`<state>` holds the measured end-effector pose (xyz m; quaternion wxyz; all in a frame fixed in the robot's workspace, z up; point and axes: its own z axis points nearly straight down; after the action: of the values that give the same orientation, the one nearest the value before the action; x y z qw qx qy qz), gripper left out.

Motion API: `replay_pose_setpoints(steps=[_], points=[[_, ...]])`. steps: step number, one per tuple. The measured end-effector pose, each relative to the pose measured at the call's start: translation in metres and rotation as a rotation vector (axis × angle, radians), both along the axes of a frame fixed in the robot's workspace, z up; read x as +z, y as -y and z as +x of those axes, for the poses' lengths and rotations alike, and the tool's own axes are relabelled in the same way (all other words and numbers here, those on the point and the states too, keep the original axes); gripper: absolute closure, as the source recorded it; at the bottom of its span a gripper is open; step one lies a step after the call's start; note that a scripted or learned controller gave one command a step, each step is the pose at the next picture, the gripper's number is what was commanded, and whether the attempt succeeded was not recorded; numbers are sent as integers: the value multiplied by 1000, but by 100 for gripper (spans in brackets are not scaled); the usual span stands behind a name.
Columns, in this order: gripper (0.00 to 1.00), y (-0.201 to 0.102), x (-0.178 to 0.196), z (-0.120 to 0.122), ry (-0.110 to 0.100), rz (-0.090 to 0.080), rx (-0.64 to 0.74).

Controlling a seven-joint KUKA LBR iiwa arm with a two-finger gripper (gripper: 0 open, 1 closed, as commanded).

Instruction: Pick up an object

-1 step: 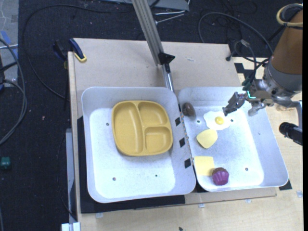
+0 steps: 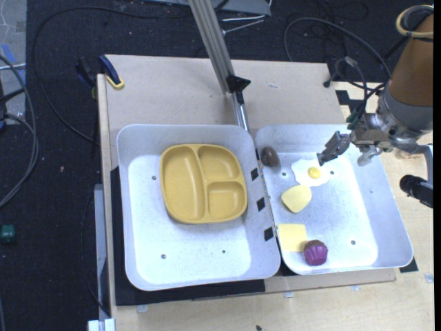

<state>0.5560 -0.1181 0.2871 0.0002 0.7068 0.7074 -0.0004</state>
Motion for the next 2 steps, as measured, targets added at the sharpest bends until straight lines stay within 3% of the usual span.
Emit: replay_pose_setpoints(steps=[2], points=[[0,-6,-120,14,-6,2,-1]])
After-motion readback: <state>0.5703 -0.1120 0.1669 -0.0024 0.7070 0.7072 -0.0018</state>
